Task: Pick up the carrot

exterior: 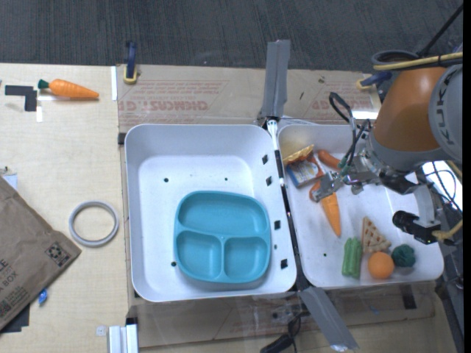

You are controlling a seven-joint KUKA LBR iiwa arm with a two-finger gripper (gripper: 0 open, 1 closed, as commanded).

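Orange carrot (333, 212) lies in the right bin (316, 271), its top touching the gripper (324, 187) (whose spread cannot be told); likely light, stiff, smooth plastic, best pinched across the thicker end.

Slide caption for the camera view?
Claw at the carrot top in the right bin; blue tray in the left.

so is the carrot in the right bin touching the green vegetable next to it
Apart. The camera view shows bare white bin floor between the carrot tip and the green vegetable, which lies lower down beside the orange ball.
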